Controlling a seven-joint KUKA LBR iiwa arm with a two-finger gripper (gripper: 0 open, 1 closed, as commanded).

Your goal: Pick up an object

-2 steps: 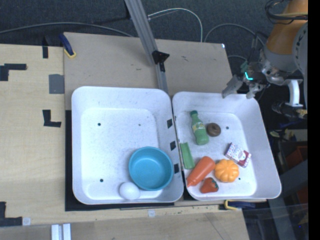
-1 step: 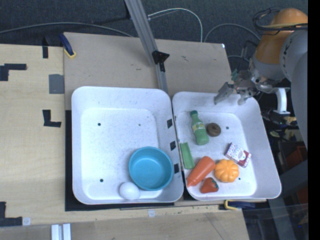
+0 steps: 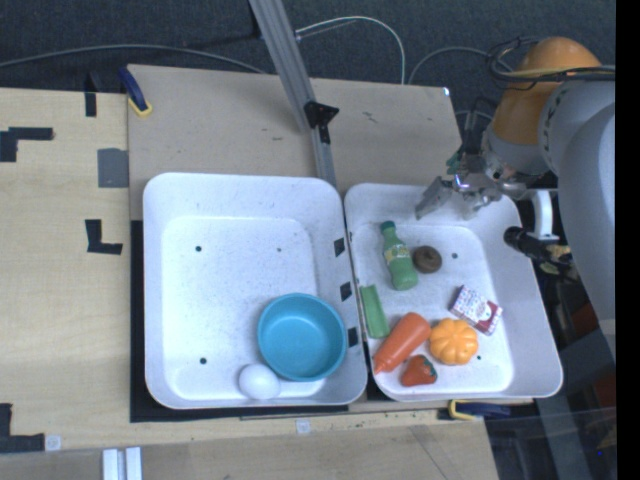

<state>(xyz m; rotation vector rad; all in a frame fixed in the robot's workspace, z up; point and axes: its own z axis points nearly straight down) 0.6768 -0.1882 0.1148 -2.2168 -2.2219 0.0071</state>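
Two fingers (image 3: 456,199) hang spread apart, holding nothing, over the right bin's (image 3: 530,368) far edge.

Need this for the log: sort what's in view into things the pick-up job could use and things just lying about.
Job:
gripper
green bottle
carrot
small pumpkin
strawberry
red packet
brown ring
blue bowl
white ball

Lying about:
cables
metal pole

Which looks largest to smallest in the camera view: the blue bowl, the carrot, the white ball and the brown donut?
1. blue bowl
2. carrot
3. white ball
4. brown donut

The ball and donut look close in size, so their order is unsure.
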